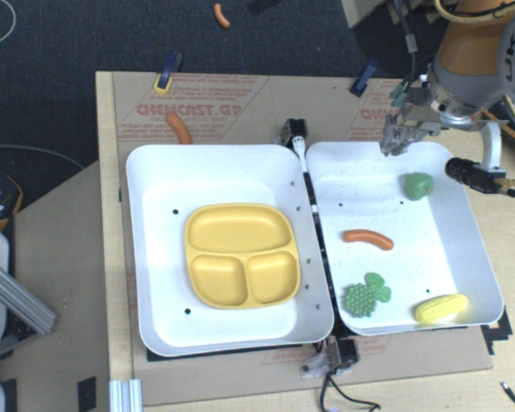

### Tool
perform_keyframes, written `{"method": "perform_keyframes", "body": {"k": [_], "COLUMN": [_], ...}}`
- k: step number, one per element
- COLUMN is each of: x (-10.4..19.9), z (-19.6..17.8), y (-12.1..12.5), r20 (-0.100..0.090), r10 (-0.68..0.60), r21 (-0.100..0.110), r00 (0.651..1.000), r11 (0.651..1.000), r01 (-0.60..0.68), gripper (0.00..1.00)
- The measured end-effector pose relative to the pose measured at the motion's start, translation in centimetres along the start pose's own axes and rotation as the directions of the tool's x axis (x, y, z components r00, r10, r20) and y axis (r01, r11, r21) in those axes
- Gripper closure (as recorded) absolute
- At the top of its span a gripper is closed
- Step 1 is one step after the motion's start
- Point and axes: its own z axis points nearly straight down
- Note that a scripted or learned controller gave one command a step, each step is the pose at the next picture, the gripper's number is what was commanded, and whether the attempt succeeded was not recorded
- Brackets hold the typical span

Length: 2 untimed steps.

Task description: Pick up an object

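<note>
— Where is the gripper (398,143) seen?

— It is seen above the far edge of the right bin (472,230), hung from the grey and orange arm (472,45). Whether it is spread or pressed together cannot be told; that part is too small and blurred. Nothing is seen to be held by it.

— What is found nearest to it?

— A green lump (417,184) is found just beside it, nearer the camera and a little toward the arm's side. It is lying on the bin floor, apart from the gripper.

— And further off?

— An orange sausage (367,239) is laid further toward the camera, near the middle of the same bin. Beyond that, a green broccoli piece (366,294) and a yellow corn cob (440,308) are seen at the near edge, well apart from the gripper.

— What is held by the other bin?

— A yellow divided plate (240,255) is set in the left bin (154,230), well away from the gripper.
</note>
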Motion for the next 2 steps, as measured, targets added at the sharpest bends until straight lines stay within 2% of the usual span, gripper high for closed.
{"method": "perform_keyframes", "body": {"k": [1, 2], "x": [5.0, 11.4], "z": [-0.9, -0.6], "y": [-0.7, -1.9], "r20": [-0.001, -0.001], "r10": [0.000, -0.002], "r21": [0.001, 0.002], "r00": [1.000, 1.000], "r11": [1.000, 1.000], "r01": [0.000, 0.002], "gripper": [1.00, 1.00]}}
